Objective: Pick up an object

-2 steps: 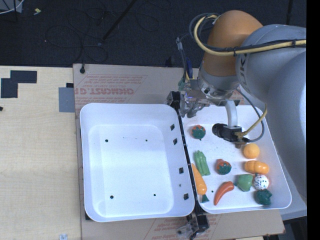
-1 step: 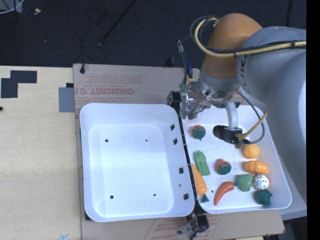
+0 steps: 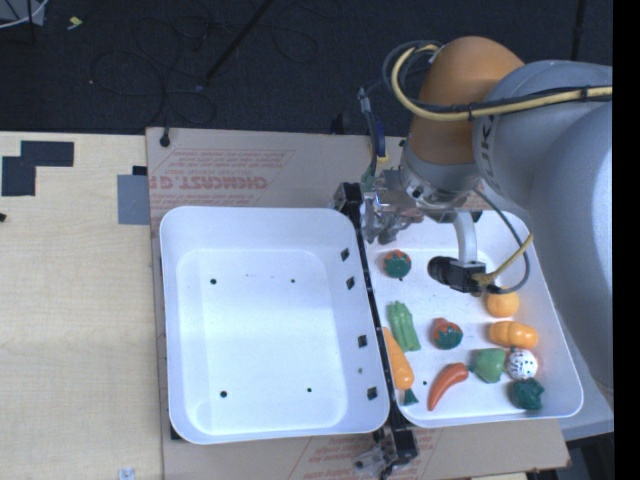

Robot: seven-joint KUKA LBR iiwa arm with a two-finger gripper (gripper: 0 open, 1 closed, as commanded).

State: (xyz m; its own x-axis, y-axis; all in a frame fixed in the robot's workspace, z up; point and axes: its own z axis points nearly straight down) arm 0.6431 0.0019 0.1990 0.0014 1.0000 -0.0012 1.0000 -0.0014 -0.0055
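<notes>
My gripper (image 3: 384, 224) hangs over the back left corner of the right bin (image 3: 560, 368), close to the divider between the bins. Just in front of it lies a small red and green tomato-like toy (image 3: 397, 264); nothing shows between the gripper's fingers. Further forward in the same bin are a green bean pod (image 3: 403, 325), an orange carrot (image 3: 399, 360), a second red and green toy (image 3: 446, 333) and a red chili (image 3: 447, 384).
Along the right bin's right side lie an orange ball (image 3: 502, 303), an orange-yellow piece (image 3: 513, 335), a green pepper (image 3: 488, 364), a white dotted ball (image 3: 521, 366) and a dark green piece (image 3: 526, 394). The left bin (image 3: 250, 338) sits beside it.
</notes>
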